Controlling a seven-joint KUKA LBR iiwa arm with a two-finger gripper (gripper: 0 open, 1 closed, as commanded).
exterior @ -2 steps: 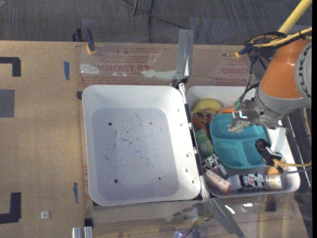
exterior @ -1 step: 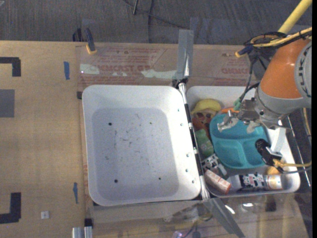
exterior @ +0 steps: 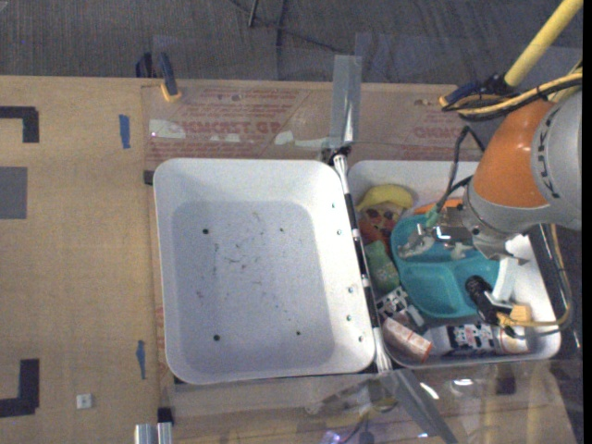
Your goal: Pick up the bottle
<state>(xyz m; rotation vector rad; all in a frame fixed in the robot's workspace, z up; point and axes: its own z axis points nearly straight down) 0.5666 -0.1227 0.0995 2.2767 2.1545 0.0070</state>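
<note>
One bottle lying along the right bin's near wall, likely light, stiff, slippery; grip mid-body; claw hovering, state indiscernible.

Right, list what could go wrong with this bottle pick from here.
1. The bottle lies flat against the right bin's near wall, leaving little room beside it.
2. The teal tray and a small tube crowd it, so the gripper may snag those instead.
</note>
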